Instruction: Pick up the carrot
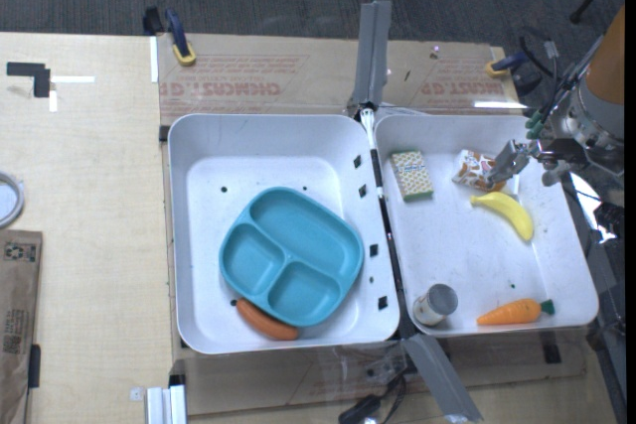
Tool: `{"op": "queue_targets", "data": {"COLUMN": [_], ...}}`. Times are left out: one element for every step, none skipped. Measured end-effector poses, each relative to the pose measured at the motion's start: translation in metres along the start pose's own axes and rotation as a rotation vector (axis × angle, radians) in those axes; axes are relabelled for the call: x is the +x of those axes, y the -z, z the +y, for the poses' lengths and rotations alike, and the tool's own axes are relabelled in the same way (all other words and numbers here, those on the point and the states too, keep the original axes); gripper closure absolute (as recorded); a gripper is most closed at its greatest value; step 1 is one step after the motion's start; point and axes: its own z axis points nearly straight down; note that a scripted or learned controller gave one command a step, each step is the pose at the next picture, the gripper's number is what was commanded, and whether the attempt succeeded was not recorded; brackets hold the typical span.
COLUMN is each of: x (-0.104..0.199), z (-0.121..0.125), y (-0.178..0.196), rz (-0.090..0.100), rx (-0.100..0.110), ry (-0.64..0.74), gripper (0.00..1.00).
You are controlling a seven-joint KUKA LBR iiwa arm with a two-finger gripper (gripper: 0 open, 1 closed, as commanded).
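We see the orange plastic carrot with its green top lying in the right white bin, near the yellow banana. The gripper hovers beyond the banana, beside a crumpled snack wrapper; we cannot tell how it is set.

Bright, even overhead light, soft shadows under the blue plate, slightly soft focus, white bins near glare

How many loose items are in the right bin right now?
5: sponge at the back left, wrapper at the back, banana mid-right, can front left, carrot front right. The gripper may hide more.
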Motion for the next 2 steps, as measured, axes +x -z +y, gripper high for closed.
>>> {"op": "queue_targets", "data": {"x": [-0.0430,-0.0430], "z": [-0.0401,-0.0401], "y": [-0.0992,-0.0991], "rz": [0.001,0.001], "rx": [-0.001,-0.001], "ry": [0.238,0.238], "gripper": [0.00,0.00]}}
